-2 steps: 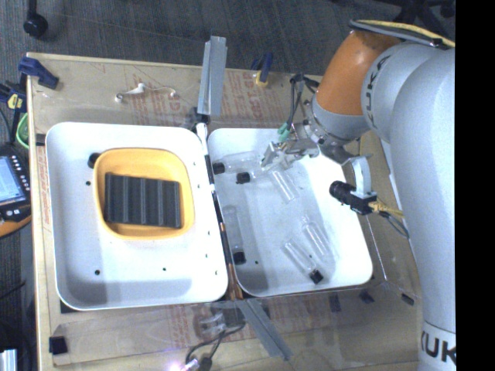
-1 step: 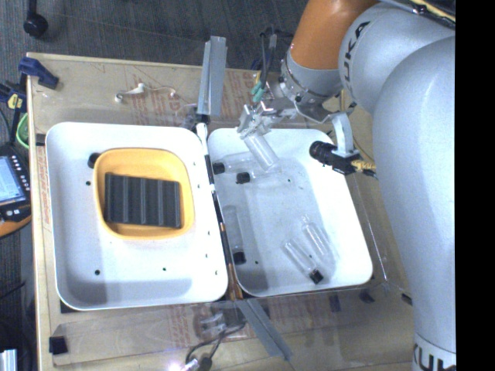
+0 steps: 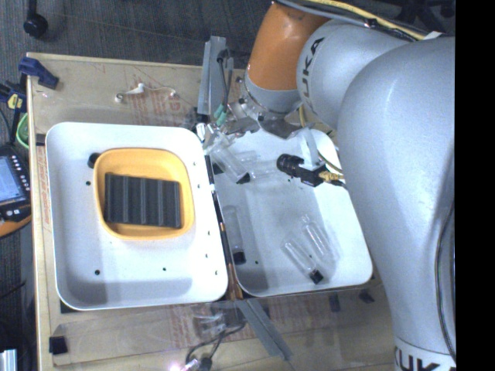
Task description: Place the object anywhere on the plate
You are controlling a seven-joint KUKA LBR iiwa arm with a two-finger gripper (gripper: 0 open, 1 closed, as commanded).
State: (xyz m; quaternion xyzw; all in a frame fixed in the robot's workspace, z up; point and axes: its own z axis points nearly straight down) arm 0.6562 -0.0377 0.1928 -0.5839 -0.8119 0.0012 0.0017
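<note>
Nearest the lens stands the grey KUKA arm with an orange band (image 3: 387, 130), reaching in from the right across the wooden worktop (image 3: 93, 83). Its fingers (image 3: 219, 136) hang over the far left corner of the right shallow white bin (image 3: 267, 222), just beside a clear plastic piece (image 3: 236, 161). How far they are open, and whether they have hold of anything, cannot be told from this view. Clear plastic tubes (image 3: 309, 246) lie near that bin's front right corner. The left shallow white bin (image 3: 69, 230) carries the yellow rounded-square plate (image 3: 104, 168); 1 dark grey ribbed block (image 3: 143, 201) lies flat on its middle. Judgement: if the ribbed block is the task's object, placement is done. If a clear piece is the object, pick-up, transfer and release all remain.
</note>
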